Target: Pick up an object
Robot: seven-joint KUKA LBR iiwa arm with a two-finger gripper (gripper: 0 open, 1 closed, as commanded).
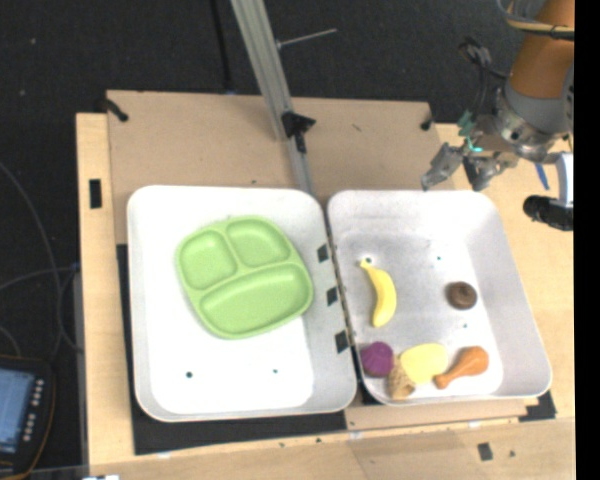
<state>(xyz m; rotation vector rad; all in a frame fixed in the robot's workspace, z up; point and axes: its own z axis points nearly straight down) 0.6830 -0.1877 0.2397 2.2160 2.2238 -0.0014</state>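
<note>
A pale wooden tabletop (210,128) carries two shallow white bins; the right-hand bin (500,258) lies below the claw (465,165), which hangs over its far rim, fingers spread and holding nothing. Far to the claw's left sits a green divided plastic plate (245,276). The likeliest pick, a yellow toy banana (380,293), lies below and left of the claw, long axis running toward the far rim, stem end farthest.

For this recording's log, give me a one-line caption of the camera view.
Gripper open above the right bin's far rim; banana and other toy foods inside; green tray in the left bin.
</note>
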